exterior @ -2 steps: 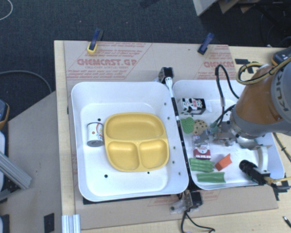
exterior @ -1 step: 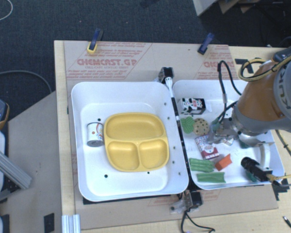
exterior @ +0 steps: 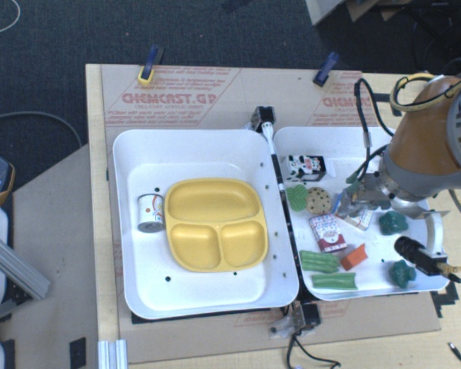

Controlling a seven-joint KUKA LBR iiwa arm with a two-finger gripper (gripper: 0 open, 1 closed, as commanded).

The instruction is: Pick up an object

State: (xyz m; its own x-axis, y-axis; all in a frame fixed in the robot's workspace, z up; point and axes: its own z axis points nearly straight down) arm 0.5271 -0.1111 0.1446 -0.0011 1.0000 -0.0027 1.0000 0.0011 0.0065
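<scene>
Reaching in from the right edge of the frame, the grey arm with its orange band (exterior: pixel 426 125) lowers its two-finger gripper (exterior: pixel 356 210) into the right-hand white bin (exterior: pixel 346 138); whether the fingers are spread or pressed together I cannot tell. Just below-left of it lies a small red-and-white packet (exterior: pixel 328 234), beside an orange block (exterior: pixel 355 257). The left-hand white bin (exterior: pixel 134 152) holds a yellow divided plastic plate (exterior: pixel 215 223) and a small tin can (exterior: pixel 150 211).

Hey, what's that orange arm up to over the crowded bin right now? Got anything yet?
Gripper low in right bin, among the clutter. Nothing seen held. Red packet, orange block, teal toy close around it. Yellow tray and can in left bin.
</scene>
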